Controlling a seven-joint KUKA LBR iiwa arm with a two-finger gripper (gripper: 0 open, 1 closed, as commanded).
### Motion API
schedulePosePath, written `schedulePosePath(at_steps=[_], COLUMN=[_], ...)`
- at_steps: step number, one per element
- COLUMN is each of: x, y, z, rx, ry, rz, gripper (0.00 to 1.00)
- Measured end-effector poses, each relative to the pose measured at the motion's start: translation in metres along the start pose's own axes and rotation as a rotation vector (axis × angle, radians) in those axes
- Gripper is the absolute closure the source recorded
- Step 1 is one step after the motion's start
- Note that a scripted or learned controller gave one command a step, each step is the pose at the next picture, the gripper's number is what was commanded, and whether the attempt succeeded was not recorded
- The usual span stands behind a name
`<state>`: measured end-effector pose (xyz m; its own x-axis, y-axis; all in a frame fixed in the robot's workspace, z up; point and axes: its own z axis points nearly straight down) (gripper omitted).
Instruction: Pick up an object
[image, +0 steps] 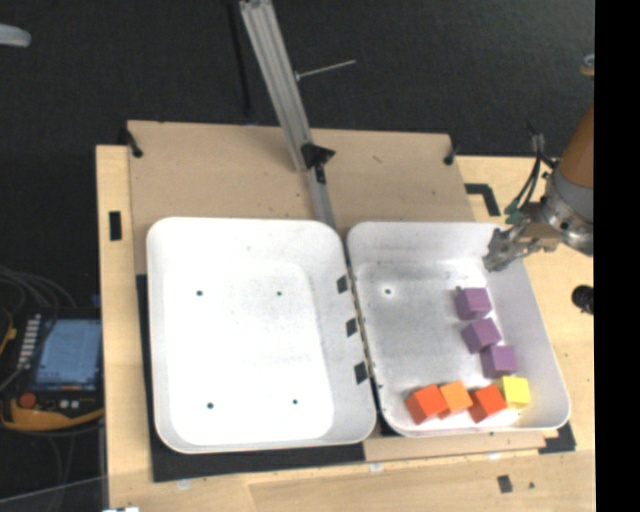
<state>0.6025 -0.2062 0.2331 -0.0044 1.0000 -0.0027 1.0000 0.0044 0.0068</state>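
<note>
Dark floor around pale wooden desk (250, 170); two shallow white plastic bins side by side. Left bin (165, 300) smooth, glossy. Right bin (420, 245) carries all blocks, crowded toward near-right corner, likely slid there: three purple cubes (483, 331) in column, orange blocks (440, 400), red (488, 401), yellow (516, 389) along near wall. Matte, hard-edged. Tool (498, 250) hangs above right bin's far-right edge, apart from blocks, grasping nothing; grip state cannot tell.

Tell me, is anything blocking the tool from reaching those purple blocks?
Nothing visible. The tool hangs over the right bin's far right corner, and bare bin floor lies between it and the nearest purple block. The other blocks sit beyond that one.
</note>
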Motion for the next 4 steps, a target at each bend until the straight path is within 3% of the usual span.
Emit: schedulePosePath(at_steps=[1,4], x=[-0.002,0.165], y=[0.002,0.018], z=[-0.055,-0.058], rx=[-0.001,0.010], ry=[0.000,0.005], rz=[-0.001,-0.002], gripper=[1.00,1.00])
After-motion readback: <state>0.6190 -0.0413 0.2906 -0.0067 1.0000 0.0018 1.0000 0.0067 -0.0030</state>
